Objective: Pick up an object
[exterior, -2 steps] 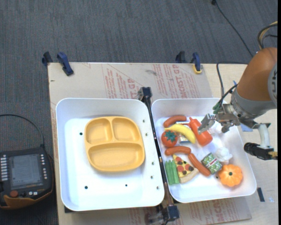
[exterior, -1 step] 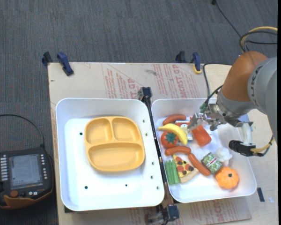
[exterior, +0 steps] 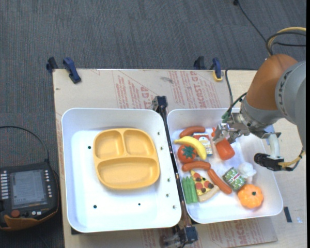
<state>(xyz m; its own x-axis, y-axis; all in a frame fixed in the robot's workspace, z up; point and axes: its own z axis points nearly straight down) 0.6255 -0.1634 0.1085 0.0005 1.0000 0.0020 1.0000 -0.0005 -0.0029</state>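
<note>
One gripper point(exterior: 226, 134) hangs over your right bin point(exterior: 276, 190), just above an orange block point(exterior: 225, 149); its grip state is unclear.

One fixed camera looks down at a slant from above the desk point(exterior: 119, 87). It takes in both white bins point(exterior: 72, 138) whole, with carpet around.

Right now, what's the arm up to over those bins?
The arm's hand is down in the right bin, among the toy food, just above an orange-red block and beside the banana. Nothing shows between its fingers, so no pick yet. The left bin holds a yellow divided plate.
</note>
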